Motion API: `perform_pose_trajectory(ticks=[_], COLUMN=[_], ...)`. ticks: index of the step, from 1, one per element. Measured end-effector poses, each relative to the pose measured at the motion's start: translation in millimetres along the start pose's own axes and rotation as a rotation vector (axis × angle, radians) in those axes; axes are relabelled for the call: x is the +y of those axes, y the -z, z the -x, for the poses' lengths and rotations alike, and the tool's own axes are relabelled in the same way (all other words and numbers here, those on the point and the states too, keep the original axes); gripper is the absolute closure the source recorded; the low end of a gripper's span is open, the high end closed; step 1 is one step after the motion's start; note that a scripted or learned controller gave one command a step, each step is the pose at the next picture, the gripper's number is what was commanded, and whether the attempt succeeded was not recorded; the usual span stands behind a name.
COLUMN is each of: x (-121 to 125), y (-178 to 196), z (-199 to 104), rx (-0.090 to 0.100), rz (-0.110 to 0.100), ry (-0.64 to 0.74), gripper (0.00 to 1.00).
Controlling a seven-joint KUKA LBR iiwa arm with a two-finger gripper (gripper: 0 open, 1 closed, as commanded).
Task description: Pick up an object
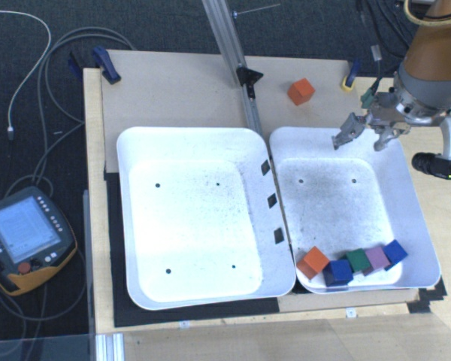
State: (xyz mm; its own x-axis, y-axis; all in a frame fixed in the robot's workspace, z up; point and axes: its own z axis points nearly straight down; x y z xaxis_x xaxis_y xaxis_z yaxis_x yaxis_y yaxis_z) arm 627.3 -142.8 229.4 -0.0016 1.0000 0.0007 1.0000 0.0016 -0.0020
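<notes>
My gripper [363, 136] hangs over the far edge of the right bin [338, 201], its two fingers spread apart with nothing between them. Several small blocks lie in a row along that bin's near edge: an orange block [313, 262], a blue block [337, 273], a green block [358, 262], a purple block [376, 258] and another blue block [395, 252]. The gripper is well above and far behind them.
The left bin [192, 216] sits beside the right one. An orange cube [301, 91] rests on the bench behind the bins. A metal pole [224, 32] slants up from the bench's back. A teach pendant [22, 235] lies at the left on the floor.
</notes>
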Motion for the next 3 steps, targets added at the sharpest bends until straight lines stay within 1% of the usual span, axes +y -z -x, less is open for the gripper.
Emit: perform_pose_trajectory(ticks=[1,2,3], x=[-112.8,-73.6,-75.9], y=[-134.6,-130.1,-71.3], z=[22.2,-52.5,-36.7], rx=[0.003,0.003,-0.002], rz=[-0.011,0.006,0.009], ry=[-0.006,0.007,-0.002], gripper=[0.0,0.0,0.0])
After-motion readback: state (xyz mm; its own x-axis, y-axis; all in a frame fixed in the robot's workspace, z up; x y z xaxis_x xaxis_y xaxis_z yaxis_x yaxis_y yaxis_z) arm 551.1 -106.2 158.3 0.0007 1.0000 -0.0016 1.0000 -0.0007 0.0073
